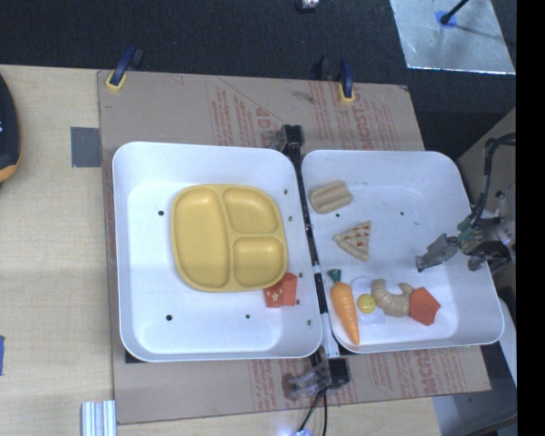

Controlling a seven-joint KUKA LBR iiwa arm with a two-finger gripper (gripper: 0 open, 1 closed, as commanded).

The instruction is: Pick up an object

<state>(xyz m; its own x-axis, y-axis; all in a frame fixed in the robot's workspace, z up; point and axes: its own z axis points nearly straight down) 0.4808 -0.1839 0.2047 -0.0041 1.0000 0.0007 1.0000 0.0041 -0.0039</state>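
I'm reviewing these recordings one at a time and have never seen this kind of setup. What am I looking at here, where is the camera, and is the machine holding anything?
This is one camera fixed above a bench, looking down at a slant. Two shallow white bins sit side by side on a cardboard sheet. The left bin holds a yellow divided plate and a small red block at the plate's lower right corner. The right bin holds toy food: a bread roll, a pizza slice, a carrot, a pale curved piece and a red piece. The machine is a robot arm reaching in from the right edge; its gripper hangs over the right bin, above and apart from the toy food. Nothing can be seen between its fingers, so it appears to hold nothing. Its job is to pick up an object.
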